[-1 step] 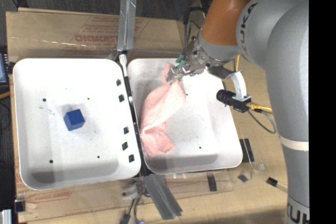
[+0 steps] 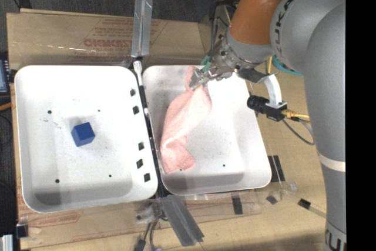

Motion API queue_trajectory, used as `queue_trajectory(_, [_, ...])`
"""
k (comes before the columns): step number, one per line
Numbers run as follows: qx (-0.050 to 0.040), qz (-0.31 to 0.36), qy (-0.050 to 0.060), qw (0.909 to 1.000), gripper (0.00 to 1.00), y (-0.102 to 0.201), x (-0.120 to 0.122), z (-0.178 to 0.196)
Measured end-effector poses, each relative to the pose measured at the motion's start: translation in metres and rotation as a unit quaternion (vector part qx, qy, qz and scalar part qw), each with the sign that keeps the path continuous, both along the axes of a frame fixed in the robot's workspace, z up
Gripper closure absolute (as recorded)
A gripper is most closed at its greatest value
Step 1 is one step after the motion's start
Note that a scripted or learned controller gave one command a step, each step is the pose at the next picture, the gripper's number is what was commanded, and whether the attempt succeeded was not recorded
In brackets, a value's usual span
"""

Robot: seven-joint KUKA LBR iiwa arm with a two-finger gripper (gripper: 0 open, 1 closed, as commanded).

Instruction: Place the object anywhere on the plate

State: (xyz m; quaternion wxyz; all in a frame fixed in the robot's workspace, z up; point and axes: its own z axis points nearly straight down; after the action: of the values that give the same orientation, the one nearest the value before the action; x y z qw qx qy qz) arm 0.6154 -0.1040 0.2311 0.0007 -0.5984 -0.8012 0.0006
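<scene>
A pink cloth [image 2: 179, 126] lies stretched in the right bin [image 2: 249, 150], running from the bin's front left up toward its back edge. My gripper [image 2: 201, 76] is at the cloth's upper end, shut on it, and that end is lifted off the bin floor into a narrow peak. The lower end of the cloth still rests bunched on the floor near the divider. A small blue cube [image 2: 83, 133] sits alone in the left bin [image 2: 35, 185], far from the gripper.
The arm's orange band [image 2: 258, 3] and grey body [image 2: 317, 67] hang over the right bin's back right corner. A black cable fitting [image 2: 265, 106] juts out over that bin's right rim. Metal clamps [image 2: 141, 32] run along the divider between the bins.
</scene>
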Motion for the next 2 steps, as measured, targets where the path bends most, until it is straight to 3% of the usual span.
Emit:
queue_trajectory(1, [0.0004, 0.201, 0.001, 0.9796, 1.00, 0.051, 0.000, 0.001])
queue_trajectory(2, [0.0009, 0.394, 0.001, 0.9191, 1.00, 0.093, -0.004, 0.002])
